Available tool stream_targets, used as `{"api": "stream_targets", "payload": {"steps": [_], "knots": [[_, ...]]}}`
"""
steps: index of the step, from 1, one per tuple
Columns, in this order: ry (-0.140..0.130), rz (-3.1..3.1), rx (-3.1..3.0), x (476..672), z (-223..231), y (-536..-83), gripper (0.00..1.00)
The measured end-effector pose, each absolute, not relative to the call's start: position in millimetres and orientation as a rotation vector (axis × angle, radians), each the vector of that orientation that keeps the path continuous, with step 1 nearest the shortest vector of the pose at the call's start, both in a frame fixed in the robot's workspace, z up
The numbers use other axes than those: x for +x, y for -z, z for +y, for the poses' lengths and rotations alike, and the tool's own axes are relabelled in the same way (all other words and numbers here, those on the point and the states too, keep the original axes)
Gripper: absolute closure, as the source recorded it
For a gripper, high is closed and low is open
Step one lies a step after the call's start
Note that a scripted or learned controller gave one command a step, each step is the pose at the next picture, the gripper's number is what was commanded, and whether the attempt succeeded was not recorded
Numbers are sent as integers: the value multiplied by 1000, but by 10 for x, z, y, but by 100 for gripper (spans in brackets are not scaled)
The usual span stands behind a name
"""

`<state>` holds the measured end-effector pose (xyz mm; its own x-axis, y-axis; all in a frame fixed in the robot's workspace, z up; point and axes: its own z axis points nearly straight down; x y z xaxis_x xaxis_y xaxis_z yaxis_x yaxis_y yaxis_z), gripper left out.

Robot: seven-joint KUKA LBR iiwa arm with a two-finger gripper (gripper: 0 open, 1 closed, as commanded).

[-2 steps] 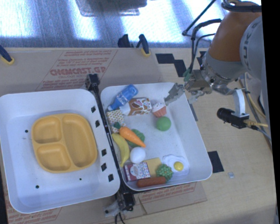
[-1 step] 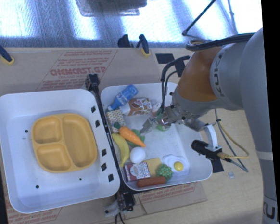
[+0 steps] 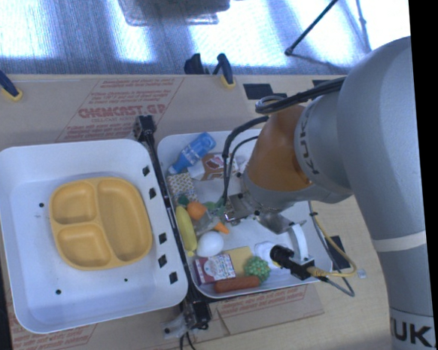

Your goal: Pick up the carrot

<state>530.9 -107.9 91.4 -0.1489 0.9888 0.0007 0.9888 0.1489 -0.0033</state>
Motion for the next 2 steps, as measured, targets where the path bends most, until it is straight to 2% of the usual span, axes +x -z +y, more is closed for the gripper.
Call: {"api": "stream_targets", "payload": {"steps": [1, 2], "knots": [[-5, -2383, -2041, 5311, -1078, -1012, 100], [0, -2283, -2156, 5672, -606, -2217, 100]]}}
